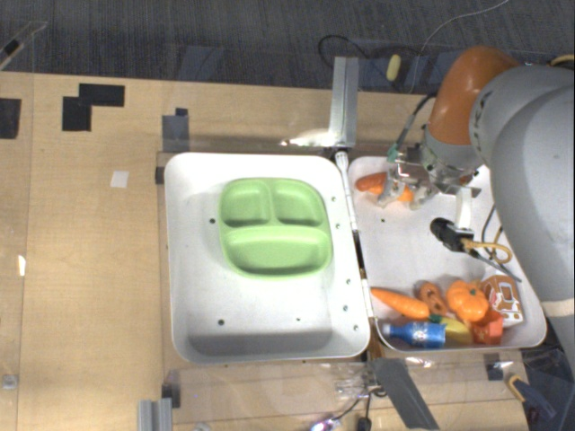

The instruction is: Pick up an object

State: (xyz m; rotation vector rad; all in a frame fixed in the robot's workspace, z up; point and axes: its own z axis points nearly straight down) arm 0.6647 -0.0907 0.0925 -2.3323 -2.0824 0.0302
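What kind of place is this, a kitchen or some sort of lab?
Most likely a robotics lab, not a kitchen: a robot arm reaches over two white bins, one bearing a green divided plate, the other toy food like a carrot.

Left white bin [193, 330], set on the wooden desk [81, 268], carries a green divided plate [273, 225] lying flat near its middle (three compartments, two small toward the desk's far edge, one long toward the near edge). Black patches [90, 104] mark the desk's far-left corner. A metal post [345, 101] stands at the far edge, between the bins. Dark carpet [225, 16] lies beyond.
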